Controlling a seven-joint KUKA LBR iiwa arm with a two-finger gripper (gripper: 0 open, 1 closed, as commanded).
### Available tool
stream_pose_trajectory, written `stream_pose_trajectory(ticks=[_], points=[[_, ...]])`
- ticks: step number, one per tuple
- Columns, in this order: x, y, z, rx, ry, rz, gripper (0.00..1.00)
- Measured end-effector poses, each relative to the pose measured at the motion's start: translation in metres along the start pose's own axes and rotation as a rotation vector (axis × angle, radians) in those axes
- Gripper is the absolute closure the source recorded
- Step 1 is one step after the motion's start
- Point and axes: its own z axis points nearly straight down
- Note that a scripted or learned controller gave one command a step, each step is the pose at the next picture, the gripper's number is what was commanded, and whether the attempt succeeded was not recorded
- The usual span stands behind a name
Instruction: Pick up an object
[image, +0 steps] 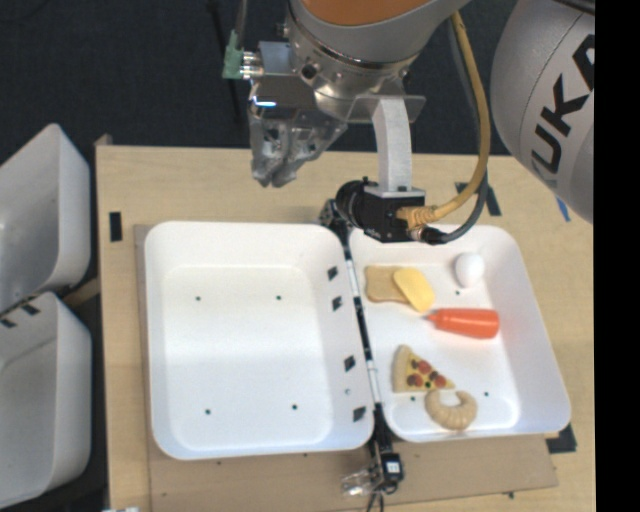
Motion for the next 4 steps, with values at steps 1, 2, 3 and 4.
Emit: stream_pose_trajectory(ticks=[1,2,3,4], points=[[-0.1,-0.038,-0.003,0.003,-0.004,0.017,1.0],[-0.127,-0.041,0.006,0.005,-0.004,0.012,1.0],[-0.039,-0.041,-0.001,0.003,-0.002,-0.001,1.0],[-0.045,-0.039,-0.012,0.002,-0.004,0.006,1.0]])
